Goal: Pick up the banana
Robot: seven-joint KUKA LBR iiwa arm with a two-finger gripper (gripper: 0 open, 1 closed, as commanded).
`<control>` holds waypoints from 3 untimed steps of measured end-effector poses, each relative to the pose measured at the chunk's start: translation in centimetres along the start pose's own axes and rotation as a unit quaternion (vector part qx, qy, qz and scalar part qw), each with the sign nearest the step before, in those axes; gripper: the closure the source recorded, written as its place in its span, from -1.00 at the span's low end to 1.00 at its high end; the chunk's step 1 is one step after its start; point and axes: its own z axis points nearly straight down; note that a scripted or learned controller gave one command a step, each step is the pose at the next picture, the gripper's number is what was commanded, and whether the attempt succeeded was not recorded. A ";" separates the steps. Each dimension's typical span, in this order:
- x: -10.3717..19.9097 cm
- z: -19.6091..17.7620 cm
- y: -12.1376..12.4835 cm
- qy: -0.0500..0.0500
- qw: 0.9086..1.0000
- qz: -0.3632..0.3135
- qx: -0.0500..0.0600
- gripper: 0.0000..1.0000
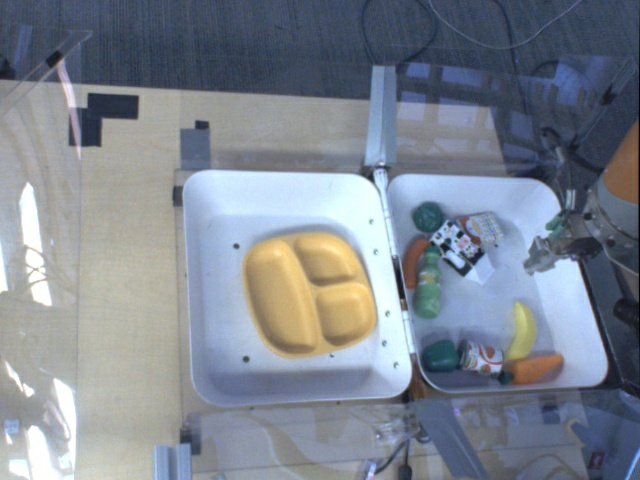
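Wooden bench (120, 268), white bins (200, 268), grey carpet (250, 28), black cables (400, 18)

A curved yellow banana (520, 329) is seen in the right shallow white bin (572, 298), touching an orange carrot (537, 368). A yellow three-compartment tray (308, 292) is held in the left white bin (215, 268). The grey gripper (545, 253) is poised above the right bin's far edge.

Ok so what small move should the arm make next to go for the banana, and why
Probably shift the gripper toward the near edge of the right-hand white bin until it is over the yellow curved banana. The gripper sits beside the bin's right wall, apart from the banana, which lies beside an orange carrot.
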 end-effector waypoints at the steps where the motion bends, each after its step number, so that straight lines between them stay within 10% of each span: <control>1: 0.0 0.0 0.0 0.000 1.000 0.000 0.000 -1.00; 2: -2.3 11.1 -3.4 0.000 0.997 -0.071 0.000 -1.00; 3: -2.4 10.2 -3.2 0.000 0.997 -0.072 -0.002 1.00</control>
